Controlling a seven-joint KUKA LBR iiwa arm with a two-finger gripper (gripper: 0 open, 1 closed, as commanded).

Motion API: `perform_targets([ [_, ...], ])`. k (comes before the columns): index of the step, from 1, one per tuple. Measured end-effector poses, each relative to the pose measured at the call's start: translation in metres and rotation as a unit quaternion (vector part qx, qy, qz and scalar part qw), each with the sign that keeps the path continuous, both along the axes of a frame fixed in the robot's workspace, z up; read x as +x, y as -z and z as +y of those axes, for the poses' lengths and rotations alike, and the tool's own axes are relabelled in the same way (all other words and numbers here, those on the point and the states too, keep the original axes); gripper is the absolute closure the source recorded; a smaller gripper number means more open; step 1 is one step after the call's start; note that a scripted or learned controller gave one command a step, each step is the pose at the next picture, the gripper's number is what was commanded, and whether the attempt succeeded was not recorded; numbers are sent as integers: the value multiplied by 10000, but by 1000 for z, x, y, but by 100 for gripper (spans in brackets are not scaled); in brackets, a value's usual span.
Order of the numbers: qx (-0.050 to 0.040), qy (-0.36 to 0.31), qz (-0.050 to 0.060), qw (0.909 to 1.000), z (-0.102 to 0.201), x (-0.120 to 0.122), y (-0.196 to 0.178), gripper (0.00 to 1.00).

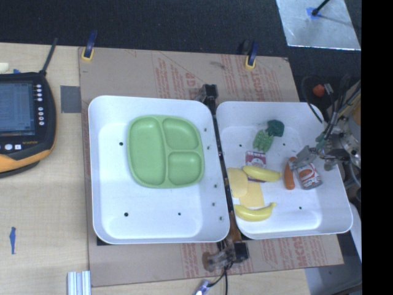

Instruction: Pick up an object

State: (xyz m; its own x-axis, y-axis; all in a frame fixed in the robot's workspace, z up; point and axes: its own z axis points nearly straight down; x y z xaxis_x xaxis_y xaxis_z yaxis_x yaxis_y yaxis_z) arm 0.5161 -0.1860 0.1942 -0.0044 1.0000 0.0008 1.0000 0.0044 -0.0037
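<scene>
The tool (305, 160) sits low in the right bin (331, 223) beside a can (309, 176) and orange carrot (288, 174) — its grip cannot be told.

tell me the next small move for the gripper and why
Probably a short descent onto the red and white can. The gripper sits just above the can's upper end at the right side of the right white bin, with the orange carrot close on its left, so keep off that.
</scene>
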Motion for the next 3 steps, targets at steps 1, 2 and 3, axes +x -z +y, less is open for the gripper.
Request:
perform_targets([
  [1, -10, -15, 9, 10000, -15, 68, 96, 0],
  [2, -7, -9, 8, 10000, -20, 45, 103, 0],
  [3, -7, -20, 14, 10000, -21, 45, 93, 100],
])
